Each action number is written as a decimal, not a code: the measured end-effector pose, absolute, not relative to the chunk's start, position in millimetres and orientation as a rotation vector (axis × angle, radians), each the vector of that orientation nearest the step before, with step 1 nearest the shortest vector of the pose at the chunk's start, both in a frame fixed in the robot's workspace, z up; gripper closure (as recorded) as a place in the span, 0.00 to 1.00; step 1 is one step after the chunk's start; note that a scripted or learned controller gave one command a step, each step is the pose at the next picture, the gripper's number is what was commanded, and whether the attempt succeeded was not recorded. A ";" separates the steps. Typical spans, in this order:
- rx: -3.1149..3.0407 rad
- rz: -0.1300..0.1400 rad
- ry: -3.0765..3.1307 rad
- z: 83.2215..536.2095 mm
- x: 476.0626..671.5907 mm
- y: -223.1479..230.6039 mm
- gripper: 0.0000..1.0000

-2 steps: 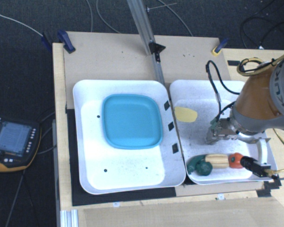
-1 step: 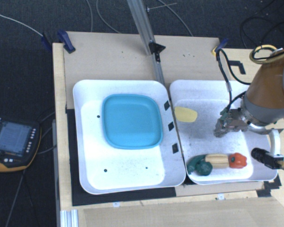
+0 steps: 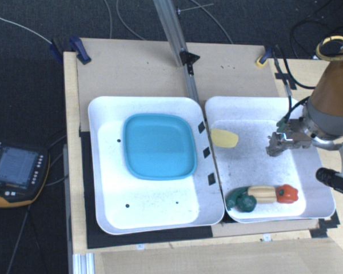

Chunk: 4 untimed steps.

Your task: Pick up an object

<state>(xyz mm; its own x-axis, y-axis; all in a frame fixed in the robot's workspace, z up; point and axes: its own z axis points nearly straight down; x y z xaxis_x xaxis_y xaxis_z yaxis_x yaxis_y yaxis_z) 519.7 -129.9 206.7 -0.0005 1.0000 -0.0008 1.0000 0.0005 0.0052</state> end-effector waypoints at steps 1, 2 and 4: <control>2.216 0.002 2.228 207.0 512.2 -75.3 1.00; 2.215 0.003 2.227 222.0 518.7 -22.5 1.00; 2.216 0.002 2.227 234.3 515.0 79.9 1.00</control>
